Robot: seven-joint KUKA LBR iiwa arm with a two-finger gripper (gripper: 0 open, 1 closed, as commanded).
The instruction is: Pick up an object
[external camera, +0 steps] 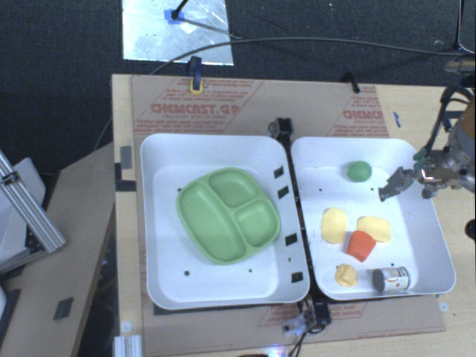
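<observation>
Green ball (359, 171) sat in right bin (439, 270), nearest gripper (407, 182), just beside it, so likeliest target. You couldn't tell gripper state. Orange block (361, 245) farther off.

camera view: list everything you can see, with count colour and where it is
shallow white plastic bins: 2, white, side by side on the bench
green divided plastic plate: 1, green, left bin
round green ball: 1, green, right bin, top
yellow rounded lumps: 3, yellow, right bin, middle and lower
orange-red block: 1, orange-red, between the yellow lumps
small grey can: 1, grey with a yellow label, on its side, right bin's lower edge
two-finger gripper: 1, grey, above the right bin's right side
</observation>
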